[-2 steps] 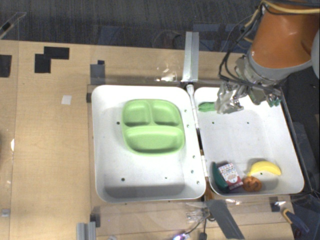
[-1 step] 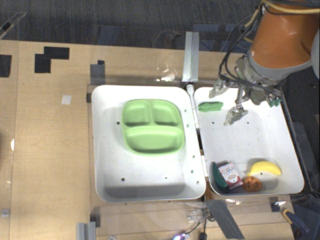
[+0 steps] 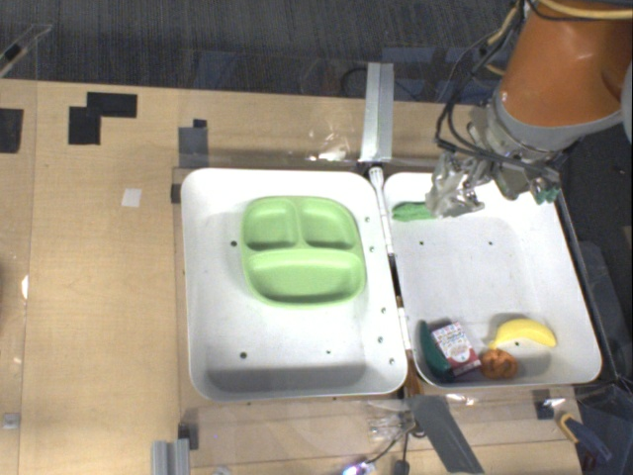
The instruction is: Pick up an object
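My gripper (image 3: 451,194) hangs low over the far left corner of the right bin (image 3: 514,255), under the orange-banded wrist. A small flat green object (image 3: 409,210) lies on the bin floor just left of the gripper, touching or nearly touching it; I cannot tell which. At the near edge of the same bin lie a yellow banana (image 3: 524,334), a dark green item topped by a red and white packet (image 3: 451,345), and a small brown object (image 3: 500,364).
The left bin (image 3: 213,265) holds a light green divided plate (image 3: 302,248) in its middle. A metal divider rail (image 3: 377,117) stands between the bins at the back. Cables hang from the arm above the right bin's far edge.
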`<state>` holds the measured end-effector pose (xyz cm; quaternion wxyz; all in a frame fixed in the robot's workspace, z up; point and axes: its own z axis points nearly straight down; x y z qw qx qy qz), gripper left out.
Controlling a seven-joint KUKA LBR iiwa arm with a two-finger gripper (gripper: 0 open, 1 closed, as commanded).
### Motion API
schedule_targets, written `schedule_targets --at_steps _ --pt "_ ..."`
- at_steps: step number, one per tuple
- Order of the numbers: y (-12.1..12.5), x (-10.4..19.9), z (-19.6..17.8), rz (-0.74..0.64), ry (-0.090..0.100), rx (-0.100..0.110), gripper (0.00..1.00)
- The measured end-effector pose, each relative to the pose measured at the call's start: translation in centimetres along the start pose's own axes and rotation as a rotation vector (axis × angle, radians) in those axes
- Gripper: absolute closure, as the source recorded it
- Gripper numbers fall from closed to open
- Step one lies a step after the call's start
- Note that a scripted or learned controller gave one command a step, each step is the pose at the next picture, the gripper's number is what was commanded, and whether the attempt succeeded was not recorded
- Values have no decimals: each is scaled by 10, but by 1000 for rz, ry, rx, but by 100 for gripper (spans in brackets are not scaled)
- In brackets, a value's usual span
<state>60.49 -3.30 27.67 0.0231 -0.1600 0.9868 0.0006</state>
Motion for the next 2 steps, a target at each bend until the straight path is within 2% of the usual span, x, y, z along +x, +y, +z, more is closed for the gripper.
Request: schedule_targets --at_steps 1,2 --pt "0 0 0 0 0 0 0" --pt "0 -3 -13 4 -12 1 100"
